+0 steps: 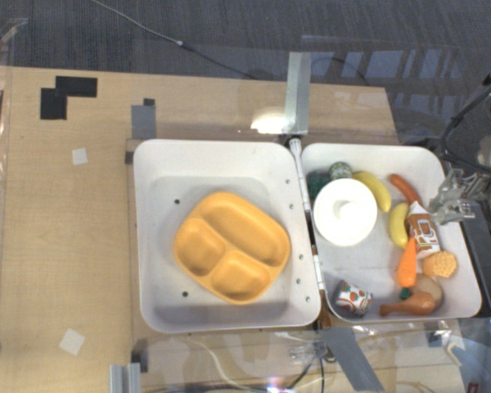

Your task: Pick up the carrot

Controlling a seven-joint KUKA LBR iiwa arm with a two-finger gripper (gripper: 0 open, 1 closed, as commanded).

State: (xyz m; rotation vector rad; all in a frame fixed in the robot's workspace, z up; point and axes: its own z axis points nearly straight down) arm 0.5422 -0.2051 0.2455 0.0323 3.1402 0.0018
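1. The carrot (407,262), a small orange toy with a green stub at its lower end, lies nearly upright along the right side of the right bin (368,155), well below the bin's top wall.

2. It is hemmed in: a small carton (423,232) touches its upper end, a round orange cookie-like piece (441,264) sits just beside it on the right, and a brown drumstick (412,302) lies at its foot. A white round lid (344,211) and two bananas (375,190) occupy the bin's middle and top.

3. The tool (457,201) hangs at the bin's right rim, above and to the right of the carrot, apart from it and holding nothing; whether its jaws stand open or closed cannot be told from this angle.

4. The left bin (213,158) holds a yellow divided plate (231,246), on the wooden table (57,244).

5. The carrot looks like light, stiff moulded plastic, smooth and tapering, so it may slip out of a pinch taken near either end.

6. The likeliest hold is across its orange middle, jaws closing from left and right, where the body is widest and the left flank is free of neighbours.

7. The carton and the cookie crowd the right flank, and a careless descent could strike them.
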